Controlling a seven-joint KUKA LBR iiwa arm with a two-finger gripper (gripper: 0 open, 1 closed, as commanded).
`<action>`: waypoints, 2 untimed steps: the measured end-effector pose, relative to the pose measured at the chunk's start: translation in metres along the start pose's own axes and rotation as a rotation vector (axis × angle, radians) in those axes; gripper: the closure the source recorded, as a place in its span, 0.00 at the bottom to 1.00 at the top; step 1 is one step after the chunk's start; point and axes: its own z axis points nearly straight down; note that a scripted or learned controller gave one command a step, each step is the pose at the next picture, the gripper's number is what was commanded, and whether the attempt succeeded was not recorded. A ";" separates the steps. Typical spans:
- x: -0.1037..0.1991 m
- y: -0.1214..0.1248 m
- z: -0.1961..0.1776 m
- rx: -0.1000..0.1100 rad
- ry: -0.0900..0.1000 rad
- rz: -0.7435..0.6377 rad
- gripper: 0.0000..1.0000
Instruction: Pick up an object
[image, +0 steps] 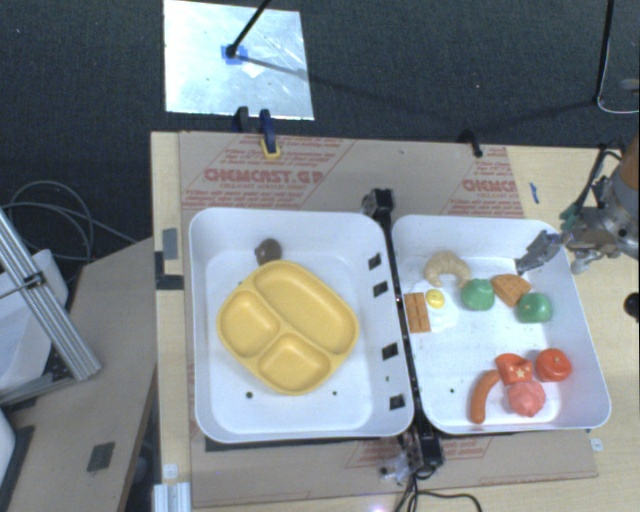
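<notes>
The right bin (585, 330) holds several toy foods: a beige croissant (447, 266), a fried egg (435, 298), a brown strip (417, 312), two green pieces (478, 294) (534, 306), an orange wedge (510, 290), a red pepper (513, 368), a tomato (552, 364), a pink piece (527, 398) and a sausage (482, 397). My gripper (552, 260) hovers over the bin's far right corner, just right of the orange wedge. It is open, and nothing sits between its fingers.
The left bin (215, 400) carries a yellow divided plate (288, 326) and a small brown-grey object (267, 251) near its back wall. A black hinge strip (395, 330) runs between the bins. Cardboard (330, 170) lies beneath both.
</notes>
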 end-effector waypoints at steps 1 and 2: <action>-0.022 0.002 0.066 0.003 0.000 0.003 0.00; -0.019 0.099 0.164 0.003 0.004 -0.004 0.00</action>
